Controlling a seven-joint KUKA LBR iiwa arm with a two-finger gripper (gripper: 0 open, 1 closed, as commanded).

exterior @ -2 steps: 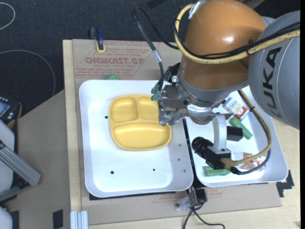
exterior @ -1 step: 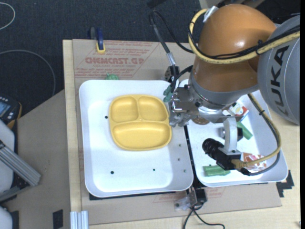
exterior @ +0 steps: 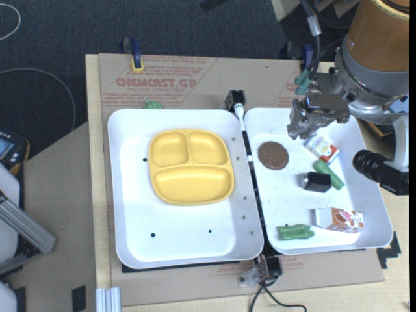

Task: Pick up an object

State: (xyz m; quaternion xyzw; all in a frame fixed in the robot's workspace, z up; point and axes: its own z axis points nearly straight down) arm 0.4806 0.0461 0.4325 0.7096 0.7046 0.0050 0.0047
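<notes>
My gripper (exterior: pixel 300 130) hangs over the far part of the right bin (exterior: pixel 370 236), just above and right of a brown round disc (exterior: pixel 273 155). A small red and white packet (exterior: pixel 323 148) lies right beside it, to its right. Further toward the front are a green piece (exterior: pixel 331 175) leaning against a black block (exterior: pixel 316 182), a white, brown and red carton (exterior: pixel 338 219), and a green toy (exterior: pixel 295 231) near the front rim. Nothing shows between the gripper's tips.
A yellow divided plate (exterior: pixel 191 166) sits in the left bin (exterior: pixel 130 194). A black clamp (exterior: pixel 234 99) stands at the far end of the ridge between the bins. A black cylinder (exterior: pixel 377 169) on the arm juts over the right bin's right rim.
</notes>
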